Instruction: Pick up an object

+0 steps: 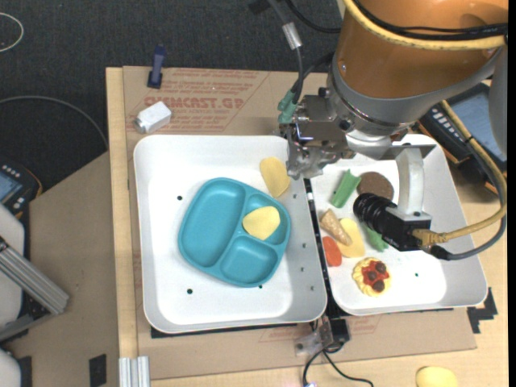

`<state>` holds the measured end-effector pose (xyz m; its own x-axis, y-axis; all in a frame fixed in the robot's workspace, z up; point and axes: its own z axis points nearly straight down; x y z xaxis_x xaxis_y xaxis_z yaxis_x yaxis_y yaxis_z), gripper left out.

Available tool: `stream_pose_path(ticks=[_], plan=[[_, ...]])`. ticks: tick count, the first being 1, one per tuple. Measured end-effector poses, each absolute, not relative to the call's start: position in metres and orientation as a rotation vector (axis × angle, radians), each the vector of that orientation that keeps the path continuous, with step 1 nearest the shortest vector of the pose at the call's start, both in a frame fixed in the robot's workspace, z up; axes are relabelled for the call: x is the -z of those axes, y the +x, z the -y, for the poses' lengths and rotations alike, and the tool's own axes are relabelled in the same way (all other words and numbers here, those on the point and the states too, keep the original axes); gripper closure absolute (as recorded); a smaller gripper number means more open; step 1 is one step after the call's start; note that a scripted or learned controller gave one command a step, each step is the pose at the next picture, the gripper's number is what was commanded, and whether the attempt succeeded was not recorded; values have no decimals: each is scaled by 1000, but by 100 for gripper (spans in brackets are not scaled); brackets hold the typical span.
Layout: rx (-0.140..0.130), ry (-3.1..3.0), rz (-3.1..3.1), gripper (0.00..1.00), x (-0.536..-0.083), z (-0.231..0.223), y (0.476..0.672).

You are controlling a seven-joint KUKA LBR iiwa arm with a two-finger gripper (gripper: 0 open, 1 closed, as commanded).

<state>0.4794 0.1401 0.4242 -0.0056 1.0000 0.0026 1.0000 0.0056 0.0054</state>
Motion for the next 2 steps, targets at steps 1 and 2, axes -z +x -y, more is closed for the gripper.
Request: stream_pose_path(ticks=[1,2], plan=[[-5,2218,-2222,100,-433,-138,480],[2,2227,-2216,100,-430,-98,479]])
